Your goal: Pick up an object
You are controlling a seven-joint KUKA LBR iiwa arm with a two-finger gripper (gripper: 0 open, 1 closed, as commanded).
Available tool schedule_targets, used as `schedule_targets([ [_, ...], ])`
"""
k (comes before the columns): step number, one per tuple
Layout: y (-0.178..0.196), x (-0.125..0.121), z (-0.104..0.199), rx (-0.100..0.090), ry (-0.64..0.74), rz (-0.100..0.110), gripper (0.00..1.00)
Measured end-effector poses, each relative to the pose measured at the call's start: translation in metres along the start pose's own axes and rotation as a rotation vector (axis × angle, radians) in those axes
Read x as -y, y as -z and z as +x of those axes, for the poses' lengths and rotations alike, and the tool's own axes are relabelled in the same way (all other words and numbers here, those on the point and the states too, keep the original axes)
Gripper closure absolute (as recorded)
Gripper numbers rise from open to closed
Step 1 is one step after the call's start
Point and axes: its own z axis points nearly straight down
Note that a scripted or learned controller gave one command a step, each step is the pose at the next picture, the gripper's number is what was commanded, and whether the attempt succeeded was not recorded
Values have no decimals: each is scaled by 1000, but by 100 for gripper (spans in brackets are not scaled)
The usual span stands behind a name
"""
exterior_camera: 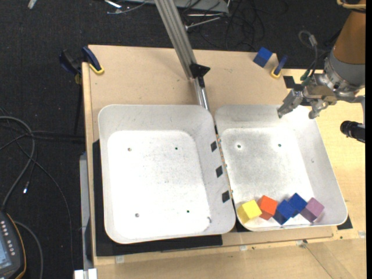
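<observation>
Small cubes bunched at near edge of right bin (325,161): yellow (250,210), orange (268,206), blue (289,207), purple (313,209); likely light, stiff, best pinched across flat opposite faces, purple end easiest; gripper (302,107) at far rim, jaws spread, holding nothing

2 white bins (110,121); 6 blocks: 3 blue (297,201), 1 yellow (250,210), 1 orange (268,205), 1 purple (314,208).
</observation>
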Motion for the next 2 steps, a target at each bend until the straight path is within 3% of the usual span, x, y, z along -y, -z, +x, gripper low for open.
schedule_targets([
  [1, -39, 49, 50, -4, 2, 7, 0],
  [2, -134, 59, 79, -4, 0, 8, 0],
])
